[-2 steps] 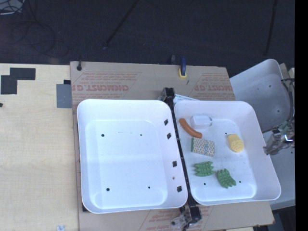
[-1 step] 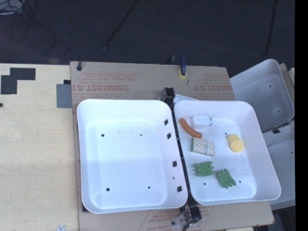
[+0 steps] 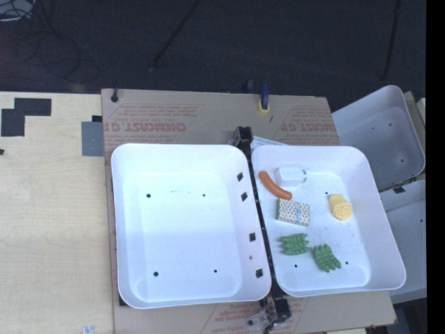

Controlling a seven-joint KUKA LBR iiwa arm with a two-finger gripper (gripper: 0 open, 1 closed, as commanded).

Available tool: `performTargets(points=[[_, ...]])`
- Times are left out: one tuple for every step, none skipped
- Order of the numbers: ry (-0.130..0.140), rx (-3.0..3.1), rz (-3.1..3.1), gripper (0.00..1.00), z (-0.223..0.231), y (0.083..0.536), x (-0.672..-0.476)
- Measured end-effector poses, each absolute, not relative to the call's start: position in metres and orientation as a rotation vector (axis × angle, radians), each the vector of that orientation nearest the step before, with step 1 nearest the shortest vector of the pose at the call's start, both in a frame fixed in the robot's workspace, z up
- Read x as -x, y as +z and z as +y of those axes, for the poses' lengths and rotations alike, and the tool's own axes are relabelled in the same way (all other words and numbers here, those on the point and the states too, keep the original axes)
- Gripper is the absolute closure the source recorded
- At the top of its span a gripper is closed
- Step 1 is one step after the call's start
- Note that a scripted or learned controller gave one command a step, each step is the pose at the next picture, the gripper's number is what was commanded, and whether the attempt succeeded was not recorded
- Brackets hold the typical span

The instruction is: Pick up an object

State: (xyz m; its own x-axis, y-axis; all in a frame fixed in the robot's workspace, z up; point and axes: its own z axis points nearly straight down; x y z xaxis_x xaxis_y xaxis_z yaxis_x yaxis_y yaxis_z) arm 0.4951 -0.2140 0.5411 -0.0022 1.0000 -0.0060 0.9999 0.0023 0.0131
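Right bin (image 3: 375,186): glossy white plastic, shallow, rounded corners
Sausage (image 3: 274,185): smooth orange, by its left wall
Clear cup (image 3: 290,175): near far edge
Patterned box (image 3: 293,212): flat, center
Corn (image 3: 340,207): bumpy yellow
Pea pods (image 3: 293,243) (image 3: 325,257): knobbly green, near front edge
Left bin (image 3: 139,270): same plastic

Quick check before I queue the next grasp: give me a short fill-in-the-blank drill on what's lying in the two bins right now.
1. All the loose items lie in the ____ bin as seen in the camera view.
2. The orange sausage lies nearest the ____ between the bins.
3. The number of green pea pods in that bin is ____.
4. The yellow corn piece lies to the ____ of the patterned card in the view.

Missing words: right; divider; two; right
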Motion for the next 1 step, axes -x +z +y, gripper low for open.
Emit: performTargets(points=[[-0.013, -2.234, 2.234, 1.0, -0.2107, 0.3464, -0.4739]])
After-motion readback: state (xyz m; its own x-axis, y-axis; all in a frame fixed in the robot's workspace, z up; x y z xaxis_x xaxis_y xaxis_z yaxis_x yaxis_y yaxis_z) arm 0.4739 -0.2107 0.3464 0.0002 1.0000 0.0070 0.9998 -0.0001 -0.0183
